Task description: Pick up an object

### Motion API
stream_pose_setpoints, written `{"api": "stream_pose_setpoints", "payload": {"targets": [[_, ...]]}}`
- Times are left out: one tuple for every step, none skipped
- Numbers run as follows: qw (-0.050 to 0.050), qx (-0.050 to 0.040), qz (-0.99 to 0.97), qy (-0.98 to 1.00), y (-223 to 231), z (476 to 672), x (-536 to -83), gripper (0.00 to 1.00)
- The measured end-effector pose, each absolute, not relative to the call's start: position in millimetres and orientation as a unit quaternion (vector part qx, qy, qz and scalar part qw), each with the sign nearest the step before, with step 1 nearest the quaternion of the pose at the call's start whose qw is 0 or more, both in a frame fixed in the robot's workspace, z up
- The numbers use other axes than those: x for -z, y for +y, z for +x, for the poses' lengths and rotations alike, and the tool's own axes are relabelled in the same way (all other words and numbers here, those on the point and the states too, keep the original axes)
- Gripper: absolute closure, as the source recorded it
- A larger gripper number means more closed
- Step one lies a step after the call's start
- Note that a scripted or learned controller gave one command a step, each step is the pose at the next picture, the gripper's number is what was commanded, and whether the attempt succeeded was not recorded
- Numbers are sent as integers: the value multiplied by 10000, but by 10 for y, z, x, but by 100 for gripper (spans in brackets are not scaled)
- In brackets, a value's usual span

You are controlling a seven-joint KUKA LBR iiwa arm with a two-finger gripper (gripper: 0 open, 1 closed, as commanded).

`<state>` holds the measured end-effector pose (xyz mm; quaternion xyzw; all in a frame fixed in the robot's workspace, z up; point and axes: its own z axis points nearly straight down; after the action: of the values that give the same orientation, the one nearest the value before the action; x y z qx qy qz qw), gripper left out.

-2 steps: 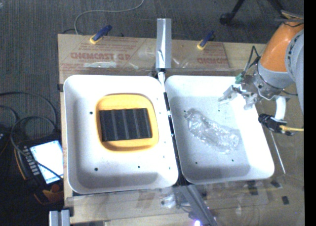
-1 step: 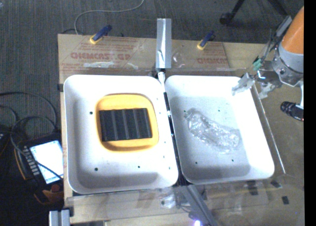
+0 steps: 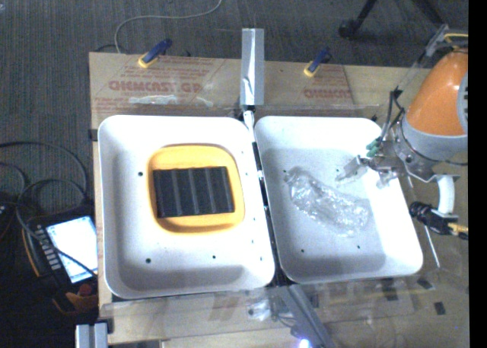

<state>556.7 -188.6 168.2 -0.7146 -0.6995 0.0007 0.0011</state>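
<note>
Presently, a crumpled clear plastic bag is seen lying in the right bin; a yellow tray with a black grille sits in the left bin. Farther right, the gripper is poised just beside the bag, its state possibly open but not determinable.

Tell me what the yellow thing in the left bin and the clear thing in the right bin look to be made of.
The yellow tray looks like matte moulded plastic or foam: even colour, rounded edges, with a dark ribbed insert, perhaps rubber. The clear bottle looks like thin transparent plastic, crumpled: the white bin shows through it, with glinting creases.
</note>
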Motion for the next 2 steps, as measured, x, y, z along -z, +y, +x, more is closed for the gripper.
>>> {"api": "stream_pose_setpoints", "payload": {"targets": [[-61, 36, -6736, -7390, -1956, 5339, -917, 0], [-115, 65, -6740, -7386, -1966, 5377, -1059, 100]]}}
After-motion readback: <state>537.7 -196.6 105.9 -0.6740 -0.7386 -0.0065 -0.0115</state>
